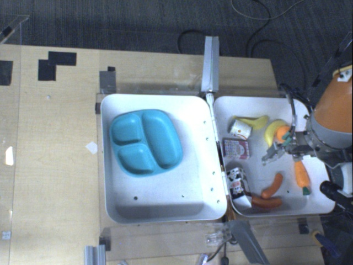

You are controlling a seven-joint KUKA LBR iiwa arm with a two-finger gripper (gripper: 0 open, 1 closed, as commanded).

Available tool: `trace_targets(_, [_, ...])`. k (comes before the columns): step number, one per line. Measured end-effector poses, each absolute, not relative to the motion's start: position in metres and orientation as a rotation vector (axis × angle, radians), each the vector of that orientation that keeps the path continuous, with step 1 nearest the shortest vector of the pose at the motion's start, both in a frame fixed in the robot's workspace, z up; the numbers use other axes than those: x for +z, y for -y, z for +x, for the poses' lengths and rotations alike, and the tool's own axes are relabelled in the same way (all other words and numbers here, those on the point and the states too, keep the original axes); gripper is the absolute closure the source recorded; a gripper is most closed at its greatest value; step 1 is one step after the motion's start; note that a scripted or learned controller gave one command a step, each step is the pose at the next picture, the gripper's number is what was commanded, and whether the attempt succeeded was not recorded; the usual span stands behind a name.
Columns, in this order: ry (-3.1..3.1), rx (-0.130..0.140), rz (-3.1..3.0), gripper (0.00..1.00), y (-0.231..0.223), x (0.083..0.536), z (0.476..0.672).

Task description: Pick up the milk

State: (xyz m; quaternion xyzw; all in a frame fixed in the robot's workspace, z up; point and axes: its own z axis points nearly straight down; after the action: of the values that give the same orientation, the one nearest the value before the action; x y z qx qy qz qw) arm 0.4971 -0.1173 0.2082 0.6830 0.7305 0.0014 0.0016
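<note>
— Where was your gripper?
— Mine hung over the right bin, its grip hard to tell, nothing visibly pinched.
— And the milk?
— At eight o'clock from it, lying against the bin's left wall, likely awkward to straddle; sausages lay beside it, a carrot at four o'clock
</note>
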Motion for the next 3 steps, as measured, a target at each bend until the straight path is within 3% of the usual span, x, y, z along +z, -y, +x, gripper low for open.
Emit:
trace_targets(1, [-2.221, 0.017, 2.203, 0.0, 0.084, 0.09, 0.54])
trace_targets(2, [-2.284, 0.018, 2.137, 0.0, 0.085, 0.09, 0.498])
trace_targets(3, [-2.284, 0.026, 2.131, 1.0, 0.084, 0.102, 0.501])
